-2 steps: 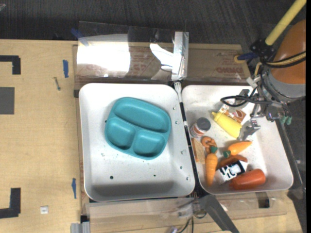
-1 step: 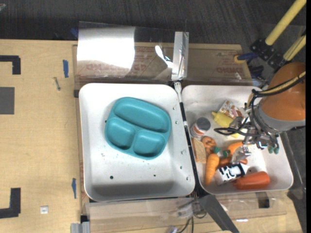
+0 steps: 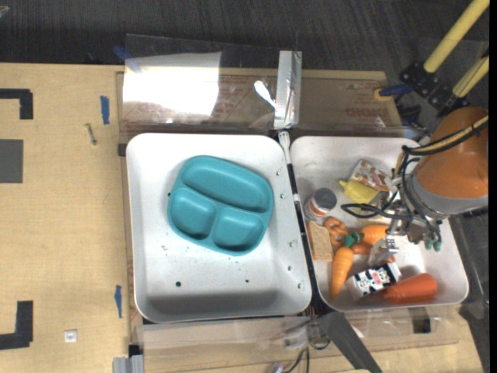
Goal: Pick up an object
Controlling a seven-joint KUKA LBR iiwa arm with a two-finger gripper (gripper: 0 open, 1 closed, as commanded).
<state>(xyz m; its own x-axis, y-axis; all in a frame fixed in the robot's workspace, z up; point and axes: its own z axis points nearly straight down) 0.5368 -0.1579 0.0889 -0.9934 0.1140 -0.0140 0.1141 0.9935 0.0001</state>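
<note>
Two white bins side by side on the wooden surface. Left bin holds a teal three-compartment tray, tilted slightly. Right bin cluttered: small can with grey lid, yellow packet, small orange carrot, larger orange-red carrot near the front wall, black-and-white item between the two carrots. Arm enters from the right, orange band above; pincer low over the right bin's middle, just above the clutter.
</note>
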